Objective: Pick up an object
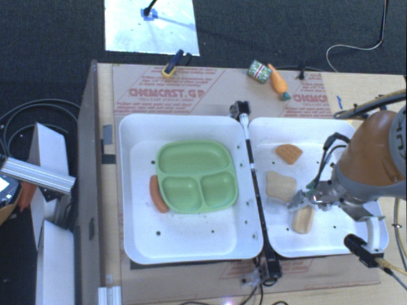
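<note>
Orange-banded arm [375, 154] bent low, pincer [304, 199] beside bread [303, 219]

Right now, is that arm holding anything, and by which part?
Cannot be told. The gripper sits low in the right bin, close above a tan bread piece, but no hold shows.

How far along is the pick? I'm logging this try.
Done: the gripper is down in the right bin, among the beige pieces. In hand: nothing visibly between its fingers. Left: grasping and lifting one, perhaps the lower piece.
</note>
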